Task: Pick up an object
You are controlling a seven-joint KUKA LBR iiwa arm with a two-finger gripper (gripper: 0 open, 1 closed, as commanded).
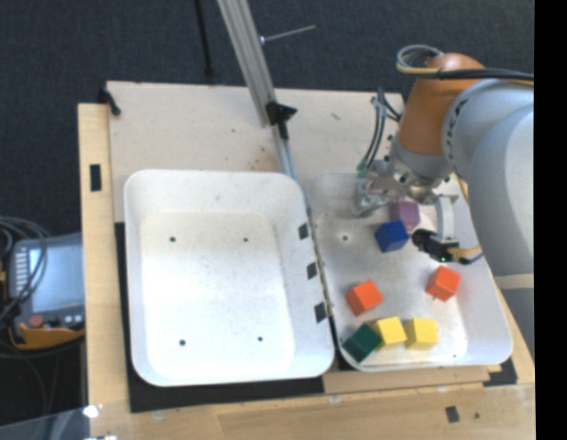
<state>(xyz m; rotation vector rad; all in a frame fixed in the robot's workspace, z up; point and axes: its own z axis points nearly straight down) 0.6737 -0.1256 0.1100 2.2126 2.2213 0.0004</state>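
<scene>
A: What lies in the right bin [485, 337]?
B: Small matte cubes: blue [391, 236], pale purple [408, 214], two orange, two yellow, one green [363, 342].
A: And the gripper [379, 193]?
B: At the far end, just beside the purple cube; whether it is apart or together cannot be told.

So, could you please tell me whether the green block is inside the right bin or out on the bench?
Inside. The green block lies within the right bin, by its near-left corner, beside a yellow block.
</scene>
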